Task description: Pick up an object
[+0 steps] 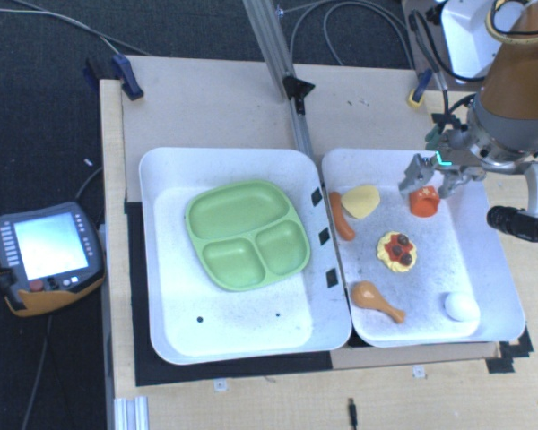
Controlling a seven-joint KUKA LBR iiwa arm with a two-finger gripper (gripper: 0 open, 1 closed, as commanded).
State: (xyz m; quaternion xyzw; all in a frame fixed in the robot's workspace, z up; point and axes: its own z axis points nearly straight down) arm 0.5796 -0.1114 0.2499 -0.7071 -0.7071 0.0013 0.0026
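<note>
The left bin [161,267] holds a green tray [247,234]. In the right bin [502,276] lie a sausage [342,217], yellow piece [361,201], drumstick [377,300], tart [397,251] and egg [460,307]. The gripper [428,184] hangs over the bin's far side, an orange-red object [424,204] seemingly pinched between its fingertips. The hold looks shallow, so the object might slip free on lifting. Its top is hidden by the fingers, and what it is stays unclear.

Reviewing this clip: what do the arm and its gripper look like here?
The arm has a white upper casing, a broad orange band and a grey metal wrist section below it. Dark cables run beside it. The two-finger gripper is grey metal with small parts and a tiny teal light spot near its base.
</note>
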